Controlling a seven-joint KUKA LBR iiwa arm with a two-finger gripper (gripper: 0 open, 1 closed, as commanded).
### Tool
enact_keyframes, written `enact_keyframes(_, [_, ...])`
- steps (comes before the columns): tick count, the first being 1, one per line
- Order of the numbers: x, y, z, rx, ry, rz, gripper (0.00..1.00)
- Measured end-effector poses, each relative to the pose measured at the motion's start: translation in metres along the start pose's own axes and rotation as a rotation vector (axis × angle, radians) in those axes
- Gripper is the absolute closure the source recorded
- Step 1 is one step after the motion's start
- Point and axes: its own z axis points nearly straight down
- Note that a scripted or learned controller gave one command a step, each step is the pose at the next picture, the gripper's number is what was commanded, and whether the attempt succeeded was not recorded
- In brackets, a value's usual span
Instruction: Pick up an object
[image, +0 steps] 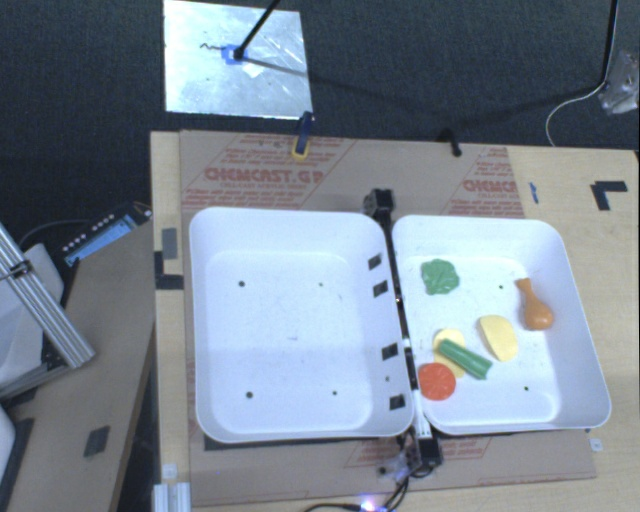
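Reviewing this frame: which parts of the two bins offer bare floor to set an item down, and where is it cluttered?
The left bin has bare floor wall to wall. In the right bin, free patches lie along the far wall and near right corner. Crowded: green piece, orange drumstick, yellow piece, green stick, red disc.

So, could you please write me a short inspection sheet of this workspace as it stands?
Surface: bench board bearing left bin and right bin, side by side.
Job's things: in the right bin, green piece, orange piece, yellow piece, green stick touching red disc.
Clutter: foil sheet on the floor.
Grippers: nothing seen.
Cables: white cable top right.
Surroundings: dark carpet.
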Motion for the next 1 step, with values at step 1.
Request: enact_keyframes(1, [0.0279,0.0002,-0.0076,0.001,0.000,0.000,1.00])
